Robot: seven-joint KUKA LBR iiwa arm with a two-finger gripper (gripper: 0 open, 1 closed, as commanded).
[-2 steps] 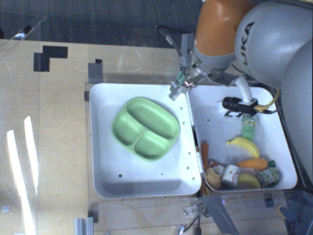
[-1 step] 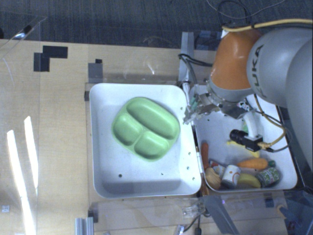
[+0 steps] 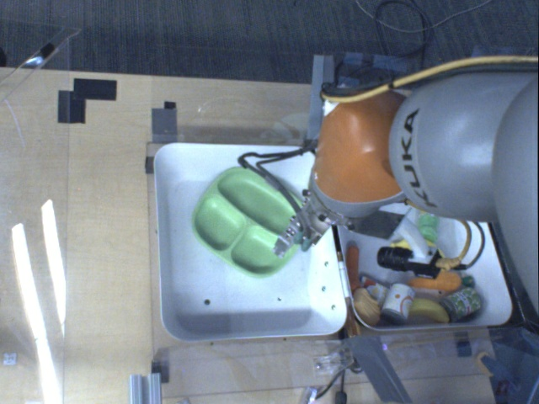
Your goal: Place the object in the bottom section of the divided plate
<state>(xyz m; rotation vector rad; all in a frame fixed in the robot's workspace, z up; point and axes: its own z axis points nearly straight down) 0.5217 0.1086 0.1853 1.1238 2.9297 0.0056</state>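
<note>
The green divided plate point(image 3: 240, 219) is seen lying in the left bin point(image 3: 181, 310), at frame centre. The claw point(image 3: 293, 236) is poised over the plate's right rim; whether it is spread cannot be told. Assorted objects point(image 3: 417, 297) are heaped in the right bin point(image 3: 502, 310), lower right.

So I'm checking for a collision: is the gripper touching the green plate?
Cannot tell. In the camera view the gripper overlaps the right edge of the plate, but the slanted look-down shows neither contact nor a gap.

Two white bins point(image 3: 181, 310) (side by side), one green divided plate point(image 3: 240, 217).
</note>
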